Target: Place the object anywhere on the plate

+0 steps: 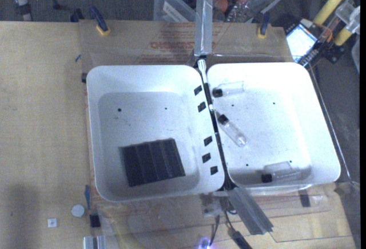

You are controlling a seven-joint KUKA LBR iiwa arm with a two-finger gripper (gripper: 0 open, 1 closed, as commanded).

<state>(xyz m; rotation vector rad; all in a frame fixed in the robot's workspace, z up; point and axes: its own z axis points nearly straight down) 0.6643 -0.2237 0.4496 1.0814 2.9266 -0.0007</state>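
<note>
Looking down on both bins, I read this as the very start: nothing is on the plate yet, so the pick step is what's in hand.

The plate (153, 162) is the dark ribbed slab lying flat in the left bin (91, 105), toward the near edge and a bit right of centre, top bare.

The candidates for "the object" are all in the right bin (320, 122). They are three small clear tubes with black caps, all lying on their sides:
- Tube one (229, 90) sits at the far-left corner, cap end near the wall btwn the bins.
- Tube two (231, 130) lies on a diagonal, also close to that wall, approx mid-bin.
- Tube three (281, 172) is along the near edge, right by the rim.

All three are well apart from each other. The task doesn't say which one, so I can't tell which is meant.

I can't tell how the gripper is set from this feed.

Next move, in my judgement:
- Come down over one tube w/ the grip across its short axis.
- Tube two looks easiest, w/ more room around it than the two lying against the bin's edges.
- Clear, round plastic will likely roll or slip, so the grip needs to be centred.
- Then lift clear of the middle wall, cross to the left bin and set it down on the ribbed slab.
</note>
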